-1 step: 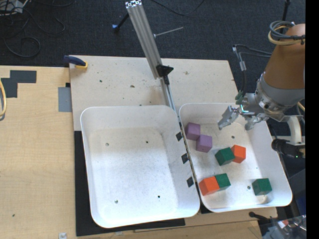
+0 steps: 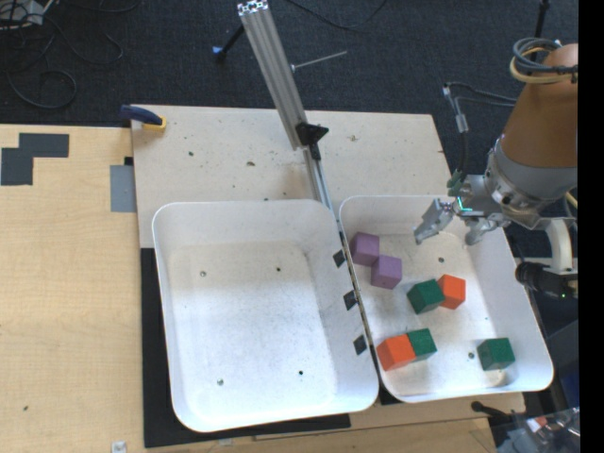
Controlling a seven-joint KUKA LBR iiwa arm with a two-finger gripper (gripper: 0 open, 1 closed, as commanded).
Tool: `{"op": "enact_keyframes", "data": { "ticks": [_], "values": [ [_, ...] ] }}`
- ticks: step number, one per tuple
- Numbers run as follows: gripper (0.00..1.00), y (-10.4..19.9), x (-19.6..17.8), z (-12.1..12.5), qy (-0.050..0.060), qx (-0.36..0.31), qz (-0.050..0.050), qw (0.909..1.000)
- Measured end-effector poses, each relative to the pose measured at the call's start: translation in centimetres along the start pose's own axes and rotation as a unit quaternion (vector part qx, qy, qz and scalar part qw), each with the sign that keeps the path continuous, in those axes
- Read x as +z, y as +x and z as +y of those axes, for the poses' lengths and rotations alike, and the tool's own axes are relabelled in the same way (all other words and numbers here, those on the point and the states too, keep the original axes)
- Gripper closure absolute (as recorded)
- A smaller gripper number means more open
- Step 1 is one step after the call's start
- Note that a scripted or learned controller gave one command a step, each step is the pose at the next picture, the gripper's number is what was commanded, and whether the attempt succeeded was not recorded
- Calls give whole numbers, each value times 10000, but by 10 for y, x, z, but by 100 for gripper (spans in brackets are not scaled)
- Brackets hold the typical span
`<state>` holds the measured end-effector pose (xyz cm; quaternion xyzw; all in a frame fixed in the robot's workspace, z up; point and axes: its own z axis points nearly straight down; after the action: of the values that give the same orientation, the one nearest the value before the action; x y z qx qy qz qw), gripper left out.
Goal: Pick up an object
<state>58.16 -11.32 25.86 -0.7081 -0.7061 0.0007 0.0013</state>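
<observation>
The right bin (image 2: 528, 347) holds several small cubes. Two purple cubes (image 2: 375, 260) lie at its left side, a green cube (image 2: 425, 296) touches an orange cube (image 2: 452, 291) in the middle, an orange cube (image 2: 396, 351) and a green cube (image 2: 421, 343) sit together near the front, and a lone green cube (image 2: 495, 353) is at the front right. My gripper (image 2: 454, 224) hangs over the bin's back part, above and behind the middle cubes. Its two grey fingers are spread apart with nothing between them.
The left bin (image 2: 179, 347) sits beside the right one, divided by a rim with black clips (image 2: 350, 298). A slanted aluminium bar (image 2: 278, 74) rises behind the bins. A blue and yellow clamp (image 2: 143, 117) lies at the board's back left corner.
</observation>
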Motion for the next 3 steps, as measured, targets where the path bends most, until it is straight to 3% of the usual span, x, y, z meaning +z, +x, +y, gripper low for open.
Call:
{"op": "enact_keyframes", "data": {
  "ticks": [2, 3],
  "values": [
    [0, -1, 116, 7, 31, -4, 1, 10000],
    [0, -2, 137, 14, -138, -20, -26, 9999]
  ]
}}
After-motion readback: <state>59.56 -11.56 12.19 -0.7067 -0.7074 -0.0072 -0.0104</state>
